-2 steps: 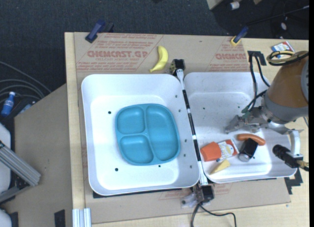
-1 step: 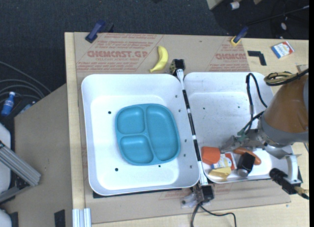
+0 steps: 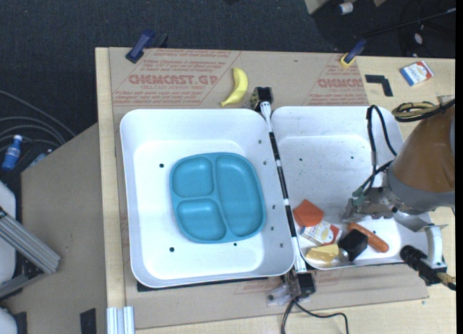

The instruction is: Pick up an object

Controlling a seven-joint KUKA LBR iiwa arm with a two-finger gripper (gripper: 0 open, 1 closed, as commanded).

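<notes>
Several small objects lie along the near edge of the right bin: an orange-red block, a white and red packet, a pale yellow piece, a black object and an orange stick-like item. The arm reaches in from the right, its orange band above the wrist. My gripper hangs low over the bin's near right part, just above the black object and the orange stick.
The left bin holds a blue divided plate. A yellow banana lies on the bench behind the bins. A black cable loops over the right bin by the arm. Blue clamps sit at the bench's far edge.
</notes>
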